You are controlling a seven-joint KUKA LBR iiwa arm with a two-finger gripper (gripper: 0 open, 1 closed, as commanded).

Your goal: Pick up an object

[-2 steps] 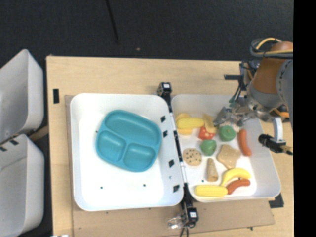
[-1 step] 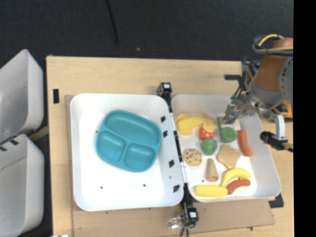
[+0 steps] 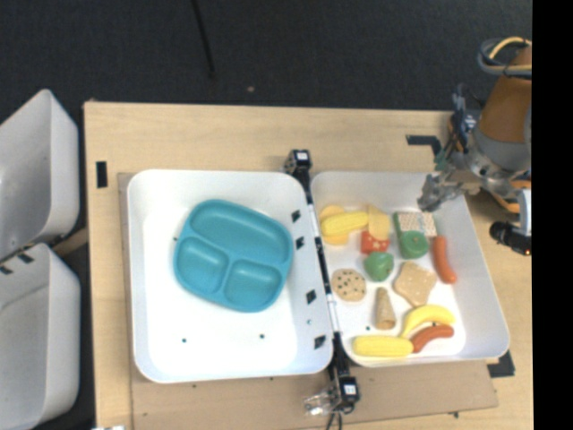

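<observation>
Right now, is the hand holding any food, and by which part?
Nothing is held. The hand hangs over the right bin's far corner, above the food.

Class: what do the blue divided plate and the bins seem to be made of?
Blue plate: probably moulded plastic, matte, judging by its uniform colour and soft rounded compartments. Left bin and right bin: likely smooth white plastic with rounded corners, though the material is not certain.

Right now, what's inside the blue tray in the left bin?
The blue tray shows three compartments with nothing visible in them. The bin floor beneath it is covered. The toy food lies in the right bin.
</observation>
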